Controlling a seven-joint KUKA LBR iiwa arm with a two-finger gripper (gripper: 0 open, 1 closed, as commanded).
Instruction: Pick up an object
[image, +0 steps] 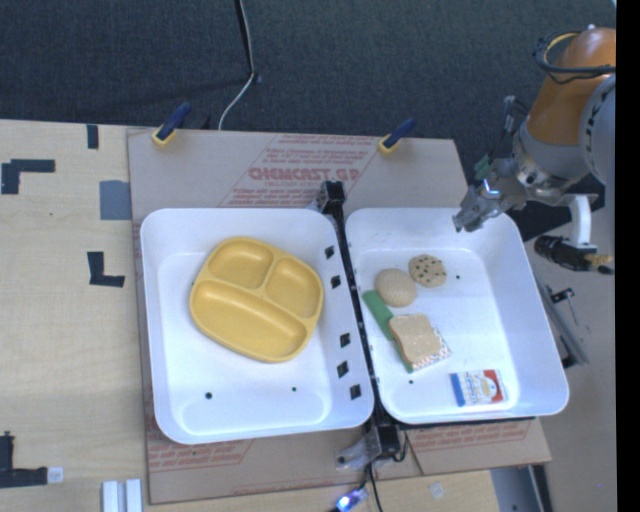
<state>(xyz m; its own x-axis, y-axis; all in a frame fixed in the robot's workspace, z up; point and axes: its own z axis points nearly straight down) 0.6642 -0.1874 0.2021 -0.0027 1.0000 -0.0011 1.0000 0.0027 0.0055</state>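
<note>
The tool (470, 221) is hovering over the right bin's (520, 330) far right corner; whether it's spread, I cannot tell. The cookie (427, 270) is lying nearby, apart.

Reaches in from the right edge of the view, high in the frame. Grey arm (600, 110) with its orange band at the top right corner, bending down and leftward toward the wrist. Wrist angled at a slant, ending in the gripper (470, 218), which points down and to the left. Hangs over the far right corner of the bench area, tip dark and small. State of the jaws too small to make out.
</note>
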